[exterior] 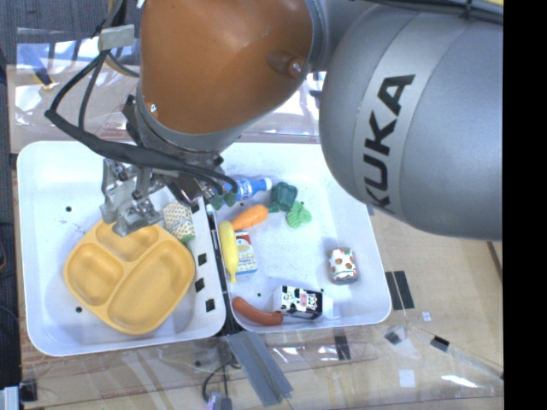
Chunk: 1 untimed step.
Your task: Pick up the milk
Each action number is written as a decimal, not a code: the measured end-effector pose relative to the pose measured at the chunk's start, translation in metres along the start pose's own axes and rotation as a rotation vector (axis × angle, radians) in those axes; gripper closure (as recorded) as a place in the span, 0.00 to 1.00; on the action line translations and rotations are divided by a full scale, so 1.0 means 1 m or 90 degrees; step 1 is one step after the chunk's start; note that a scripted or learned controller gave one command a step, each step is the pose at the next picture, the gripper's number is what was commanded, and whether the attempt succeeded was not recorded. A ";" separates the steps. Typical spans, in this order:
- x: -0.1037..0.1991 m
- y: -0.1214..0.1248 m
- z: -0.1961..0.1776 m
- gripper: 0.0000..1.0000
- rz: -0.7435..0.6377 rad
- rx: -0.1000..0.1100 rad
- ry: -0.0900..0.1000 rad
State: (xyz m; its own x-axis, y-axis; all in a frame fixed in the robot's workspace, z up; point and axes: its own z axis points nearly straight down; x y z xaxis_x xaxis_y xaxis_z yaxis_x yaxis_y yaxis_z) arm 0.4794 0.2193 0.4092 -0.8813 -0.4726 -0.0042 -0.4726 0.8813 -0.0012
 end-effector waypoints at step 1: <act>-0.052 -0.031 -0.020 1.00 -0.143 0.000 -0.001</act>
State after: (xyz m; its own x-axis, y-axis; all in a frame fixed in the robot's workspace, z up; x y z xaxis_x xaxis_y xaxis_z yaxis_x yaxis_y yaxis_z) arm 0.5397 0.2167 0.4297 -0.7537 -0.6572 -0.0050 -0.6572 0.7537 -0.0024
